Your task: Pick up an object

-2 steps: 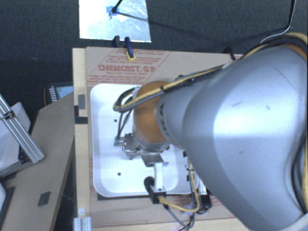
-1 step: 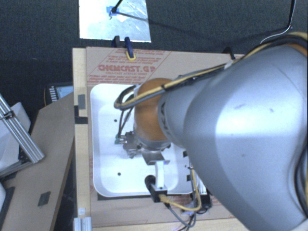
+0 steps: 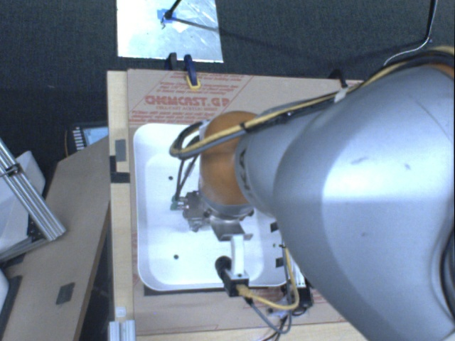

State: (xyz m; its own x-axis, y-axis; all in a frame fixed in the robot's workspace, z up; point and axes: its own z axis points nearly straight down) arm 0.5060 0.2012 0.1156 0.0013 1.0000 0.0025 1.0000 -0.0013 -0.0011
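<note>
My gripper [image 3: 193, 213] hangs low over the middle of the left white bin [image 3: 153, 190], seen from above under the orange band [image 3: 222, 163] and the grey wrist. The wrist body covers what lies right beneath it. The big grey arm [image 3: 355, 183] hides the right part of this bin and the whole second bin. On the bare white floor around the gripper I see just a few tiny dark specks [image 3: 175, 256].
A brown cardboard sheet [image 3: 192, 98] with red print lies under the bin, with a yellow-and-blue clamp [image 3: 190, 73] at its far edge. A wooden bench top [image 3: 78, 247] and metal rails [image 3: 28, 197] lie to the left.
</note>
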